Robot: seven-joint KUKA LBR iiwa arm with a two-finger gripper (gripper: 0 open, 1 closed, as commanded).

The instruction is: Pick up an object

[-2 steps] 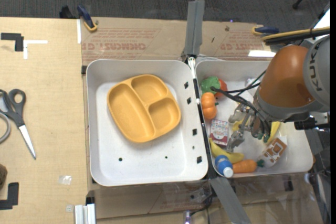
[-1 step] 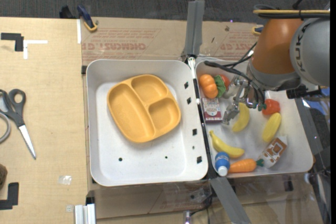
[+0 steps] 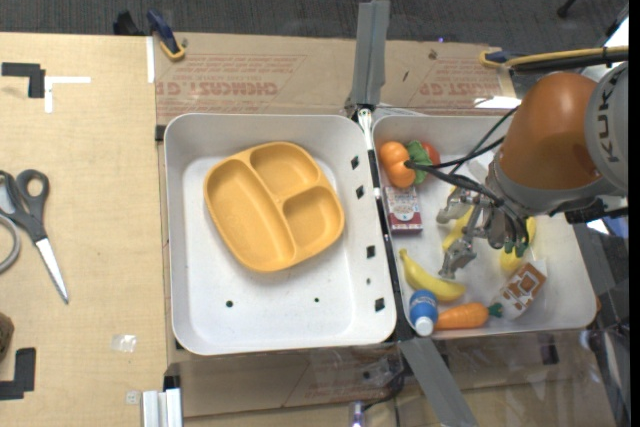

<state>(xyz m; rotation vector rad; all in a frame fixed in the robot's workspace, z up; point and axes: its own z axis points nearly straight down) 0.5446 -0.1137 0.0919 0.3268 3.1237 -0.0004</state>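
Two white bins sit side by side on the counter (image 3: 80,205); the pincer (image 3: 462,250) hangs in the right bin (image 3: 570,295), fingers apart, gripping nothing. Just at its 7 o'clock lies a banana (image 3: 432,279), yellow and curved, close to the fingertips but apart. A carrot (image 3: 462,316) lies at 6 o'clock, a tomato (image 3: 398,165) at 11 o'clock. An orange divided plate (image 3: 275,205) rests in the left bin (image 3: 260,325).

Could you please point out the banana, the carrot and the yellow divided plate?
banana (image 3: 432,281): camera view, middle of its curve.
carrot (image 3: 461,317): camera view, mid-body.
yellow divided plate (image 3: 262,258): camera view, its lower rim.
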